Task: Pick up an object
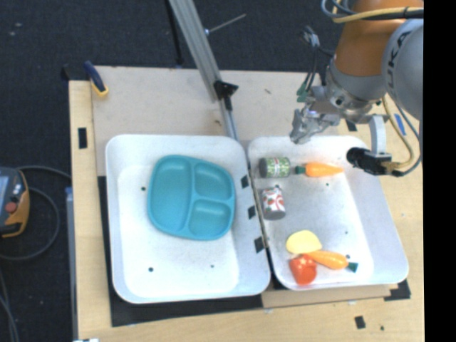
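Observation:
My gripper hangs above the far edge of the right bin, with nothing seen between its fingers. Just below it in that bin lies a small green can on its side, and an orange carrot lies to the can's right. A silver can rests near the bin's left wall. Toward the near end sit a yellow lemon-like piece, a red tomato-like piece and a second carrot.
The left bin holds a teal divided plate. A slanted metal pole rises from behind the bins' shared wall. A yellow-and-blue clamp sits at the bench's far left corner.

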Motion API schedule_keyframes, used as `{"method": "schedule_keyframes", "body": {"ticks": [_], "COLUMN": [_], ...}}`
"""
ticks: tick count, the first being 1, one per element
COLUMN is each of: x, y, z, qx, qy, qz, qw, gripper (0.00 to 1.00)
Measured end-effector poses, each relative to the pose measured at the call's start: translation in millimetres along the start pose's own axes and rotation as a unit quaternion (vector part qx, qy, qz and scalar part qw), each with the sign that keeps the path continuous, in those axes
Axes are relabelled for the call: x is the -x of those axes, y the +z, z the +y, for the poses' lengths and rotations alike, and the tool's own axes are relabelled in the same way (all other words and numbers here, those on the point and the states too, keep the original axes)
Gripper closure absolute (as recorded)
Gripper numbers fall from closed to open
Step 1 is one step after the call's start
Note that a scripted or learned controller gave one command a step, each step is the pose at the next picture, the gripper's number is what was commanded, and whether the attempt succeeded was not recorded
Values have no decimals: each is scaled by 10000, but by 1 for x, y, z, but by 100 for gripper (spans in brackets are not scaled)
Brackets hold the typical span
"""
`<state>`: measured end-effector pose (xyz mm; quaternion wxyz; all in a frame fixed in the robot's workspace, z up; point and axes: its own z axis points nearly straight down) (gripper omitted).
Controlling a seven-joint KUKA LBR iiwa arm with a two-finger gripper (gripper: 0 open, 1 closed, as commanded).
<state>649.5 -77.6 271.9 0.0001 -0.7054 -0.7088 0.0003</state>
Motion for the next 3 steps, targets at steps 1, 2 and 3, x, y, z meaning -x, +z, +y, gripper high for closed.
{"method": "schedule_keyframes", "body": {"ticks": [1, 2, 3], "x": [-53, -97, -144], "y": [12, 18, 12], "z": [-24, -50, -62], "qx": [1, -1, 3], "qy": [-7, -7, -15], "qz": [4, 5, 10], "qw": [10000, 10000, 10000], "gripper": [100, 100, 100]}}
